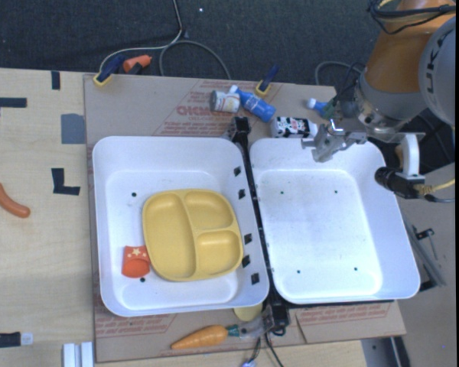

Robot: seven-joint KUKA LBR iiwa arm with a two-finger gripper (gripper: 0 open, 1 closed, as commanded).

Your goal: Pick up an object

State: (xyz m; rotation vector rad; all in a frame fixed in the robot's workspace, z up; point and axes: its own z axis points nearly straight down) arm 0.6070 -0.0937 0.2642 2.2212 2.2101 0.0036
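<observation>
A yellow divided plate (pixel 193 233) lies in the left white bin (pixel 115 159). A small red-orange block with a star (pixel 135 261) rests beside the plate's left front corner. My gripper (pixel 327 147) hangs over the far rim of the right white bin (pixel 382 281), near that bin's back middle. It is far from the plate and the block, and nothing shows in its grasp.
Outside the bins lie a toy carrot (pixel 201 336) at the front, an orange sausage (pixel 10 199) far left, a white and blue bottle (pixel 241 101) and a black-and-white item (pixel 291 127) behind the bins. An orange-handled clamp (pixel 122 66) grips the board's back edge.
</observation>
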